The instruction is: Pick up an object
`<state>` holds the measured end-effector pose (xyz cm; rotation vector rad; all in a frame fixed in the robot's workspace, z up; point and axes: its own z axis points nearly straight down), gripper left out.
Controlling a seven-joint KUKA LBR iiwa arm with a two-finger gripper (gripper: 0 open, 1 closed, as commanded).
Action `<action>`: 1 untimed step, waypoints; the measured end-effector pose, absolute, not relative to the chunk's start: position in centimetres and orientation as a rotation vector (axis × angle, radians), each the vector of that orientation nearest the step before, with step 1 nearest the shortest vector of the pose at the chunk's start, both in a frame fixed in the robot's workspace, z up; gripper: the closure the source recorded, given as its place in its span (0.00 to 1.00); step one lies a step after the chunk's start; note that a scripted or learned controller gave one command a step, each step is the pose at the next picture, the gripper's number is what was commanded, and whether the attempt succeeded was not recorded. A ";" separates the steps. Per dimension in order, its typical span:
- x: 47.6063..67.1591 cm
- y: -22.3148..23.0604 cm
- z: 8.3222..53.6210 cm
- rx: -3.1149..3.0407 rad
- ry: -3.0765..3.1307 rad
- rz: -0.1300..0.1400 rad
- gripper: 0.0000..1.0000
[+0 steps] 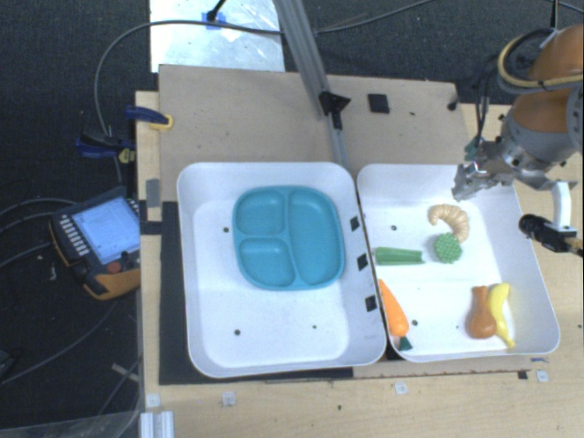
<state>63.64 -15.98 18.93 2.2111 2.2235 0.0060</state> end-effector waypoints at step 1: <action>63.8 -16.0 21.8 2.211 2.225 0.005 1.00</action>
